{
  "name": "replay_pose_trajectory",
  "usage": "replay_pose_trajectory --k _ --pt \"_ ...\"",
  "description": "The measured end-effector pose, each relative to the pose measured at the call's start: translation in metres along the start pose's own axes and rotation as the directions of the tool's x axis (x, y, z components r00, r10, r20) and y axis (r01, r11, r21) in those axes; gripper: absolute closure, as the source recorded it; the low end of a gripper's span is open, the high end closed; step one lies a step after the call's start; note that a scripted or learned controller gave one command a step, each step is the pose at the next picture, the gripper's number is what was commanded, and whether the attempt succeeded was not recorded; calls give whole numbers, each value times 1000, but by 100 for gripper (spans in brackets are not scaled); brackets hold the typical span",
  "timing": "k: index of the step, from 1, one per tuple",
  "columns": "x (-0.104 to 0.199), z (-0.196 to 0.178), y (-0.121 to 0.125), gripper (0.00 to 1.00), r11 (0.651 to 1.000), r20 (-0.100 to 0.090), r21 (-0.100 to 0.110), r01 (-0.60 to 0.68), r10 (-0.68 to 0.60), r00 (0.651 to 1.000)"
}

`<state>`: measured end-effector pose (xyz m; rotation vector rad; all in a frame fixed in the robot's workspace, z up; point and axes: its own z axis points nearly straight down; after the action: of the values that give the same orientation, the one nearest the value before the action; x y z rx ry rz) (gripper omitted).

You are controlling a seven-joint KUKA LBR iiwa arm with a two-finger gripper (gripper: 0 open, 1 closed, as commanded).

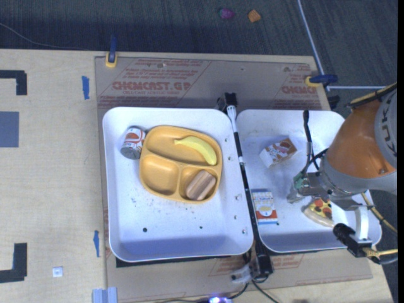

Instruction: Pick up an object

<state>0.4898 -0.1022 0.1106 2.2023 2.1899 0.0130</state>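
Nothing looks lifted yet: the grey-and-orange arm's gripper (302,187) hangs low in the right shallow white bin (287,120) beside a flat pizza-slice toy (319,211), its state unclear.

Board (208,74) under the bins – red print "CHEMCAST GP" at left, readable; same mark at its right corner, partly cut off. Arm (369,147) – letters "UK" on its side. Carton labels too small.

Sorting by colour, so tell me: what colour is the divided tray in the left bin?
Yellow-orange tray, camera view.
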Motion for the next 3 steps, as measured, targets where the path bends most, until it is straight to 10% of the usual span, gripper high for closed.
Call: replay_pose_trajectory --k 1,2,3 --pt "0 0 0 0 1000 0 0 0 0 1000" --pt "6 20 -6 0 1000 -10 12 0 0 1000" --pt "4 10 -4 100 1000 -4 5 0 0 1000"
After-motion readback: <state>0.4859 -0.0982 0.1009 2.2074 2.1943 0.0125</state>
